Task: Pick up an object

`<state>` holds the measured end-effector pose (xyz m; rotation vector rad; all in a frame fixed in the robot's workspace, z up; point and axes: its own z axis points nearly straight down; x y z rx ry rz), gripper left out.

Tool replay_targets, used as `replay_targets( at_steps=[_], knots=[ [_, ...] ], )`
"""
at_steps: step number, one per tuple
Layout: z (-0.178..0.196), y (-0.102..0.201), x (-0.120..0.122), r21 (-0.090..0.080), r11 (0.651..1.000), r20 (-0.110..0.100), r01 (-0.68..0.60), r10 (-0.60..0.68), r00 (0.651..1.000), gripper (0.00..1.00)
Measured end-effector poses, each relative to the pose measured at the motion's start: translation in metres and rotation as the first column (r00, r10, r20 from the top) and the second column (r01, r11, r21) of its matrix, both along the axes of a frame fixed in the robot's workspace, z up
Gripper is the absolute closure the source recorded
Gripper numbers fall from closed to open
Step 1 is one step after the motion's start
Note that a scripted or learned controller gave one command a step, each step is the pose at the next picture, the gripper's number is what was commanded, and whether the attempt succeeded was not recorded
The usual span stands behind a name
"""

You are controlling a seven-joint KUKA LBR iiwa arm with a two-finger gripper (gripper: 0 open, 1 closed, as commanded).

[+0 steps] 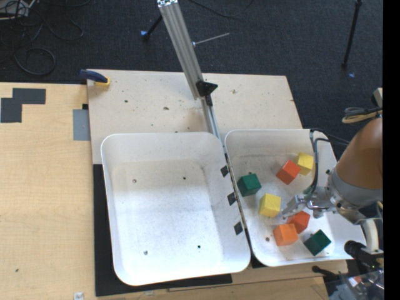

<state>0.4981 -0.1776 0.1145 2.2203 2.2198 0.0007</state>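
Observation:
My gripper (305,206) hangs low in the right bin (269,141), reaching in from the right. Directly below and in front of it lies a red-orange cube (300,222), partly covered by the gripper. A yellow cube (270,205) sits just to its left. An orange cube (285,234) and a dark green cube (317,242) lie near the bin's front. Further back are a green cube (249,184), another orange cube (288,171) and a second yellow cube (305,162). I see nothing lifted off the bin floor.
The left bin (119,167) lies beside the right one, split from it by a ridge with black clips (230,197). A slanted aluminium post (184,49) rises behind the bins. A cable (315,155) loops down along the arm.

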Motion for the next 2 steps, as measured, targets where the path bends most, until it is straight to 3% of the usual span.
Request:
replay_targets(
  at_steps=[1, 2],
  knots=[
    [-0.0228, 0.0000, 0.0001, 0.003, 1.000, -0.005, 0.003, -0.003, 1.000, 0.00],
    [-0.0130, -0.0007, -0.0005, 0.005, 1.000, -0.006, 0.010, -0.010, 1.000, 1.00]
  ],
)
